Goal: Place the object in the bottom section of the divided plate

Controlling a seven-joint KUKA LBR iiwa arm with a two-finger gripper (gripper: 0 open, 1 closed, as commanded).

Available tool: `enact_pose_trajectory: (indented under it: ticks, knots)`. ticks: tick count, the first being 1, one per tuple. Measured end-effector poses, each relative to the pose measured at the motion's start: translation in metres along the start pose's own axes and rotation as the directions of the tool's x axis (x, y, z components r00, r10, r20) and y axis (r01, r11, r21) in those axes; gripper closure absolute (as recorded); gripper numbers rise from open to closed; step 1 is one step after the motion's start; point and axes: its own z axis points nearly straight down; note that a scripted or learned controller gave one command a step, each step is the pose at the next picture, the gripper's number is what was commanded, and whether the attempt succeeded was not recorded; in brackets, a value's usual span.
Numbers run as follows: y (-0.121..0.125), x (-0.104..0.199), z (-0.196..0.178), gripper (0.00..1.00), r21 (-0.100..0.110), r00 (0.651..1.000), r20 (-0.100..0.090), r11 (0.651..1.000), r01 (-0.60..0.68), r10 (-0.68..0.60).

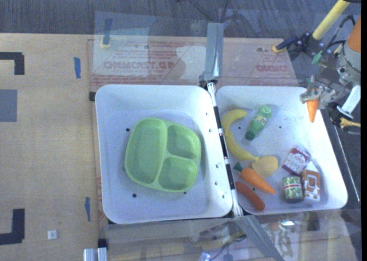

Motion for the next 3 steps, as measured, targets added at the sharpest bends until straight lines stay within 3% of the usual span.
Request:
enact_pose_trajectory:
  ticks: [1,2,3]
  knots:
    - [-0.037,0.067,0.046,1.0,0.001,0.985,-0.003,0.985,0.174,-0.174]
    - [-0.131,0.156,-0.032,1.0,0.0,0.991,-0.002,0.991,0.131,-0.131]
    - [-0.17,0.147,-0.003,1.0,0.003,0.999,-0.002,0.999,0.043,-0.043]
